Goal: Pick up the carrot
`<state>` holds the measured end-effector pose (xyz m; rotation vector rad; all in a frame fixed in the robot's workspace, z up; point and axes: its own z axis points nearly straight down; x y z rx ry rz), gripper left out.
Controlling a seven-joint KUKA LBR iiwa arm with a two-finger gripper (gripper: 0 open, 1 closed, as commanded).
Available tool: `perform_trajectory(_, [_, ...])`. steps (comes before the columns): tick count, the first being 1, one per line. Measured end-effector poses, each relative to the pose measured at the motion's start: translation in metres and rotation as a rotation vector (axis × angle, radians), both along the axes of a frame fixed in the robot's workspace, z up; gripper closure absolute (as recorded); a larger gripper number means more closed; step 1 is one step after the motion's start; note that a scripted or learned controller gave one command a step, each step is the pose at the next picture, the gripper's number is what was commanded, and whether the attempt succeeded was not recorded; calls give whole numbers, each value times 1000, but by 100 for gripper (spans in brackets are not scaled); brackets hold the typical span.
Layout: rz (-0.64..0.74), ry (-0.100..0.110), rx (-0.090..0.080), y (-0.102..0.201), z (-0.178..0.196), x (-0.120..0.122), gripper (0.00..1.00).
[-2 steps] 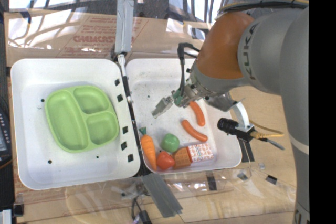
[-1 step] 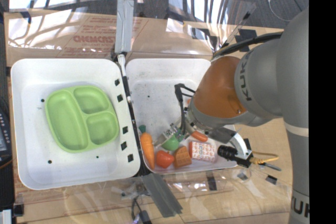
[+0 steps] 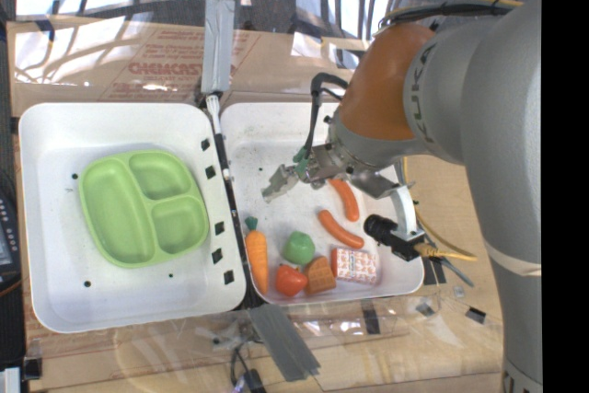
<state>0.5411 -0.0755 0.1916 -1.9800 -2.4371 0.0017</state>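
Observation:
The carrot is orange with a small green top and lies lengthwise along the left wall of the right bin, near its front corner. My gripper hangs over the middle of the right bin, up and to the right of the carrot and apart from it. It is open, with nothing between its fingers. The grey arm with its orange band covers the right part of this bin.
Next to the carrot lie a green round fruit, a red one, an orange block and a small patterned packet. Two orange sausages lie under the wrist. A green divided plate sits in the left bin.

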Motion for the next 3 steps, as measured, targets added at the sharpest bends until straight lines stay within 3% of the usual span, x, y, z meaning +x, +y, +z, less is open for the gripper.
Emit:
perform_trajectory(1, [-554, 1, -1, -70, 78, 35, 0])
perform_trajectory(2, [142, 3, 2, -55, -26, 50, 0])
perform_trajectory(3, [-21, 4, 1, -36, -89, -39, 0])
